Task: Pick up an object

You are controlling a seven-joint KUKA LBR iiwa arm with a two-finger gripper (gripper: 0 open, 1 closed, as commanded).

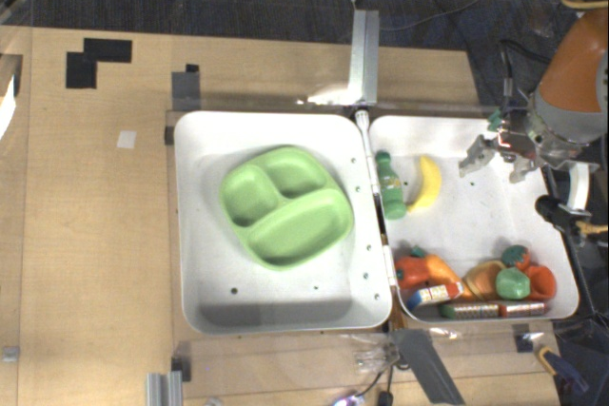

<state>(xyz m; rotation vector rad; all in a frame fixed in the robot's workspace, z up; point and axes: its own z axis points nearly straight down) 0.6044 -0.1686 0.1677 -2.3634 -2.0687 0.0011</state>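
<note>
My gripper [497, 163] hovers over the back right part of the right bin [476, 209], open, with nothing between its fingers. A yellow banana [426, 183] lies to its left on the bin floor, apart from the fingers. A green bottle [389, 186] rests against the bin's left wall beside the banana. Along the bin's front edge lie an orange and red toy [423, 271], a green round toy [511, 283], an orange piece [482, 278] and a dark red stick [495, 309].
The left bin [205, 204] holds a green divided plate [286, 204]. A metal post [364, 57] rises behind the wall between the bins. The arm's orange band [574, 62] is at the right edge, with cables near it.
</note>
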